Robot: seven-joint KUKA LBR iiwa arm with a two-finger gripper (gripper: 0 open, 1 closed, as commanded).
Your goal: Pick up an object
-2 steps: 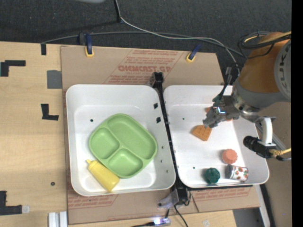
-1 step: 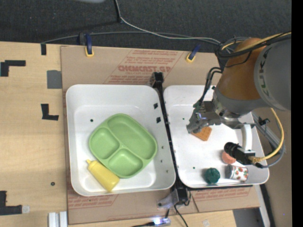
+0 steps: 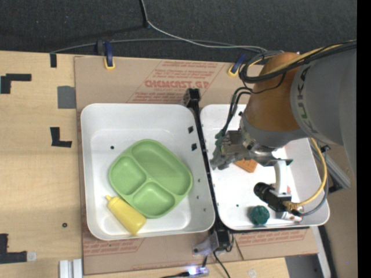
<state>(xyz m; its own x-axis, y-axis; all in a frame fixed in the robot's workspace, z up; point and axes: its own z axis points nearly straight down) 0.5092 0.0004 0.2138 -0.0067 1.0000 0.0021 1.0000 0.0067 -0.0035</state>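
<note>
The gripper (image 3: pixel 221 156) is low in the right bin (image 3: pixel 232 193), at the middle right of the frame, very close to the wall that this bin shares with the left bin (image 3: pixel 88 126). Whether it is open or closed we cannot tell, because the orange and grey wrist of the arm (image 3: pixel 278 106) covers it from above. We see nothing held in it.

The nearest thing to pick is a small orange piece (image 3: pixel 248 166), just to the right of the gripper and partly under the wrist. A teal lump (image 3: pixel 259 214) lies further down, near the lower edge of the same bin. In the left bin there is a green divided plate (image 3: pixel 151 177) with a yellow bottle (image 3: pixel 126 215) touching its lower left rim.

We judge that the main risk is a grasp on nothing: the gripper seems to stand to the left of the orange piece and not over it, so it may close on air or only push the piece aside. The piece looks small and flat — it could slip out or stay on the bin floor. The second risk is the wall: with so little room on the left, one side of the gripper could strike or catch the rim. The teal lump looks round and may roll away if it is touched off-centre.
</note>
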